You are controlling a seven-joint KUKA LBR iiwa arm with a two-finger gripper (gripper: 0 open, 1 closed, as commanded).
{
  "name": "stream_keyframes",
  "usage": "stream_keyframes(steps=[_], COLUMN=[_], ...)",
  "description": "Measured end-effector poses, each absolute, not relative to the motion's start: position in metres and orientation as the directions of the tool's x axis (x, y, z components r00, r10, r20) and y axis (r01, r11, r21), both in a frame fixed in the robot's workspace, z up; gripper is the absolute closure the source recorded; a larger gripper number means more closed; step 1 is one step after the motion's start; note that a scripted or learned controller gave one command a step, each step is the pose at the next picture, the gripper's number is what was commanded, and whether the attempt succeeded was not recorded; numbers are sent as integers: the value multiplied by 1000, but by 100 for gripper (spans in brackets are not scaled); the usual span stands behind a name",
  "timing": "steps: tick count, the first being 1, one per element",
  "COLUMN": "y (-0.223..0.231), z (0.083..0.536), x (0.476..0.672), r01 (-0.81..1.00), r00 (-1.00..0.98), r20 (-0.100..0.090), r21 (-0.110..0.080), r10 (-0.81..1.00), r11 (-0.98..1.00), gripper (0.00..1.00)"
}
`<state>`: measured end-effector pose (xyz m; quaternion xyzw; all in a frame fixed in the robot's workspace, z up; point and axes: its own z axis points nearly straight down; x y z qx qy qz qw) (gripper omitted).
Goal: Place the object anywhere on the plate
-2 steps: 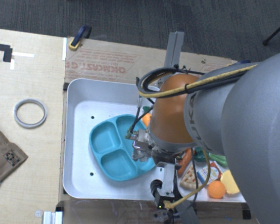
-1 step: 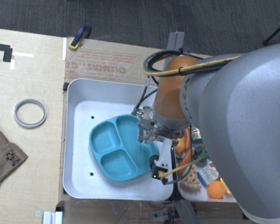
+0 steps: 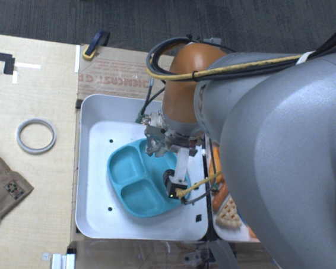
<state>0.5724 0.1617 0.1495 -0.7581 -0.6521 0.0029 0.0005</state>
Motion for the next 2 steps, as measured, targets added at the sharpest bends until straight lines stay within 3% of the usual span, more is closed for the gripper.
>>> stream_keyframes(steps=[1,2], y=[154,210], z=[175,135], x=[640,650], r01=[999,922], r00=[36,-387], r20=[-4,-2], r21=[-4,-4], r10=[999,922], r11=[-36,387], gripper=[100,100])
